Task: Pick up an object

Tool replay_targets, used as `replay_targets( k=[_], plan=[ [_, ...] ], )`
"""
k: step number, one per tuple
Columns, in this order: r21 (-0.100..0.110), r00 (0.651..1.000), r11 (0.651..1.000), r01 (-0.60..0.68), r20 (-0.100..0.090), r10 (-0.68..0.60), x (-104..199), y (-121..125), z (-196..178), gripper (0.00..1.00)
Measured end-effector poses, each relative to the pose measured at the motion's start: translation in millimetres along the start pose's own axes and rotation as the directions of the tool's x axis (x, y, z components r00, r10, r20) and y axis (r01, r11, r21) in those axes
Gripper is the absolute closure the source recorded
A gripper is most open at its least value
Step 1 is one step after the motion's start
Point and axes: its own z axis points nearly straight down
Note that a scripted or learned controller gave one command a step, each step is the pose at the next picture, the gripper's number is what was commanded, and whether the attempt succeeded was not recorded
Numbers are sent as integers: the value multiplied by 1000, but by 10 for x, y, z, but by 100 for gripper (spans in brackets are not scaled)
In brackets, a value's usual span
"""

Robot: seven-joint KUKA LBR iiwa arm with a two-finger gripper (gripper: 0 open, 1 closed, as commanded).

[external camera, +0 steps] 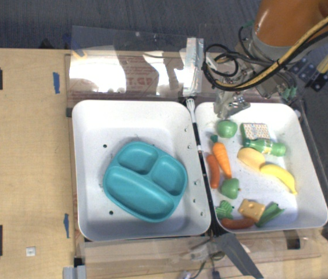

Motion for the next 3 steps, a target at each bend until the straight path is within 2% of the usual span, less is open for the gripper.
replay_targets(
  k=[1,2,3],
  plan=[
    [-7,974,974,226,-10,-226,-445,-56,231,100],
    [-9,897,897,441,-7,-441,-596,298,126,100],
    [-15,631,631,776,-5,-776,-216,69,236,100]
  ],
)
